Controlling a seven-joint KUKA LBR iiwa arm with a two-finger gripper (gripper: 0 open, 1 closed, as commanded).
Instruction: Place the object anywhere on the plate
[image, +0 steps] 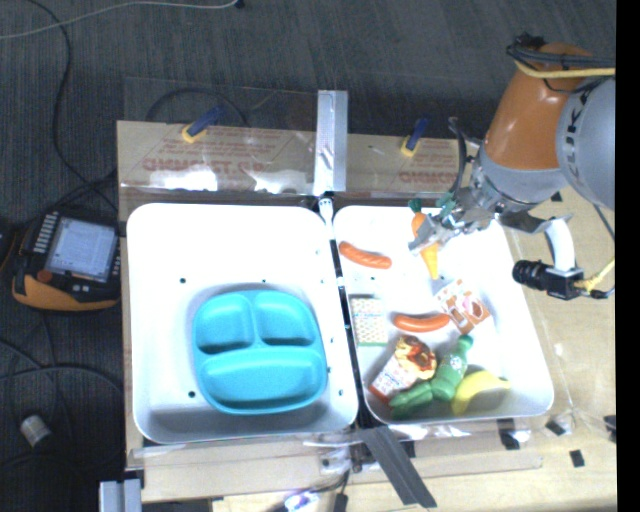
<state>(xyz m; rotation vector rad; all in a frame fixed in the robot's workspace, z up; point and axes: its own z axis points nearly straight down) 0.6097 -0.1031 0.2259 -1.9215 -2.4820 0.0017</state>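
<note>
The blue three-compartment plate (262, 348) lies in the left bin (160, 250) with nothing on it. My gripper (432, 228) hangs over the back of the right bin (520, 340), far to the right of the plate. An orange and yellow carrot-like toy (430, 261) sits right at the gripper tip, with an orange end poking out above it and a yellow end below. The gripper body hides the toy's middle, so I cannot see whether it is held or lying on the bin floor.
The right bin also holds two hot dogs (365, 256) (420, 322), a red and white packet (464, 306), a snack pack (402, 366), a green bottle (446, 370) and a yellow toy (478, 388). A divider wall (340, 300) separates the bins.
</note>
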